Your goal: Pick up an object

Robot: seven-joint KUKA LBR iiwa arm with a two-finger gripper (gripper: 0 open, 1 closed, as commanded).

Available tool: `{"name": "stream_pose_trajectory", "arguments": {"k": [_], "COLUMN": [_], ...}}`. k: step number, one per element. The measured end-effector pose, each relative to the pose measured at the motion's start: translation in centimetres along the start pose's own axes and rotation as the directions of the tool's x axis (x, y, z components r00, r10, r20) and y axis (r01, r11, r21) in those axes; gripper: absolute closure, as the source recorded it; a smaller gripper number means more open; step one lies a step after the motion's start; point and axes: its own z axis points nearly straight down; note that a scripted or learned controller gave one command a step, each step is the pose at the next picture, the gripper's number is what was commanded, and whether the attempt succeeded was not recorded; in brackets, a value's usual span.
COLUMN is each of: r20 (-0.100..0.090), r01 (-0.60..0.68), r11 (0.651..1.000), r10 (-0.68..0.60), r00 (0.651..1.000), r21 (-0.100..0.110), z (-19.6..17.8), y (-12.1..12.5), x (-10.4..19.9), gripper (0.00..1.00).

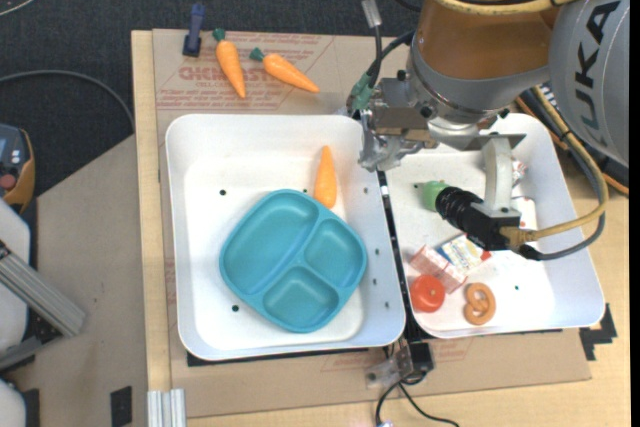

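- Smooth blue plastic, a round-cornered tray (292,260) with three dips lay in the left bin (190,215).
- An orange cone-shaped carrot (325,177) lay just above it.
- The gripper (385,140) hung over the wall between the bins, just right of that carrot, not touching it.
- A red cap (428,292) and a brown pretzel (479,303) sat in the right bin (570,300).

One fixed camera looks down aslant on both white bins (190,215).

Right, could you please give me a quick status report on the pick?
Pincer low over the divider between the bins, nothing visibly held. Orange plastic carrot in left white bin, beside teal divided plate. Small items crowd right bin.
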Motion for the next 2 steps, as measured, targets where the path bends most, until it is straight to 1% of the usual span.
{"name": "stream_pose_trajectory", "arguments": {"k": [1, 2], "r20": [-0.003, -0.005], "r01": [0.008, -0.005], "r11": [1.0, 1.0], "r10": [-0.008, 0.005], "r00": [1.0, 1.0], "r21": [0.001, -0.015], "z": [-3.8, -18.3], "y": [-3.2, -0.6], "x": [7.4, 2.6], "gripper": [1.0, 1.0]}}
